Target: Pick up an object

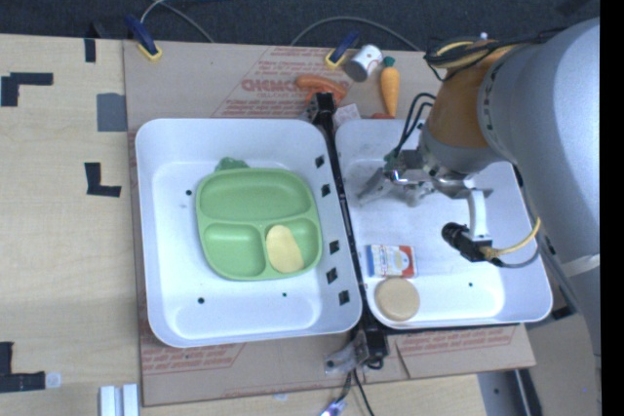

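In the right bin (507,302), near its front left, lie a small red-and-white packet (390,260) and a round tan disc (397,299). My gripper (388,178) hangs over the back left part of that bin, apart from and behind the packet, with nothing seen in it. The grey arm with its orange band (466,107) reaches in from the right. In the left bin (166,209) sits a green divided plate (244,200) with a yellow oval piece (285,248) in its front right compartment.
Behind the bins on the cardboard lie an orange toy carrot (390,88), a red sausage-shaped toy (322,85) and a small white cylinder (366,61). Blue-and-yellow clamps (146,39) grip the board's back edge. A black cable (468,244) loops over the right bin.
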Tool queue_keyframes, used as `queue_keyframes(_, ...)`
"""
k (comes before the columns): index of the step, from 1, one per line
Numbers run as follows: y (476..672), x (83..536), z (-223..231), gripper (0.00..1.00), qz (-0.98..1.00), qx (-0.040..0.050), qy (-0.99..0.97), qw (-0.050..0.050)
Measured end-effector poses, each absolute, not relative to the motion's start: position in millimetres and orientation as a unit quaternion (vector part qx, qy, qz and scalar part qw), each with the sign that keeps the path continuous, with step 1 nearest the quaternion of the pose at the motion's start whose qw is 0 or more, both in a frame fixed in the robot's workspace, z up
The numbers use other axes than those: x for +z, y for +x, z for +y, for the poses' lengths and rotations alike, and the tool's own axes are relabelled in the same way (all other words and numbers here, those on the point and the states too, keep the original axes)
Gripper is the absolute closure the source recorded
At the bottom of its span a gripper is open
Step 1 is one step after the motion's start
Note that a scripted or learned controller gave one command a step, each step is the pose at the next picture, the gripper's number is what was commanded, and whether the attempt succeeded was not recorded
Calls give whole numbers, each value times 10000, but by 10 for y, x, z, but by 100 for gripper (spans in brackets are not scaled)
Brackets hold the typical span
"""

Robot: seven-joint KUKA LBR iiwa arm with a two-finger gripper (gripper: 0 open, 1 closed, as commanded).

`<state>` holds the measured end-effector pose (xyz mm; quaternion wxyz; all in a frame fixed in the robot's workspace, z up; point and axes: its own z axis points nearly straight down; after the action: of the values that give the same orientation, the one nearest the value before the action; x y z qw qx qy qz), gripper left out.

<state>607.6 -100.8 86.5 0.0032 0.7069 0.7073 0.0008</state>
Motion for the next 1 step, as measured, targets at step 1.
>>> queue_keyframes(1,6090,863,-965,0,7073,3,7069,25)
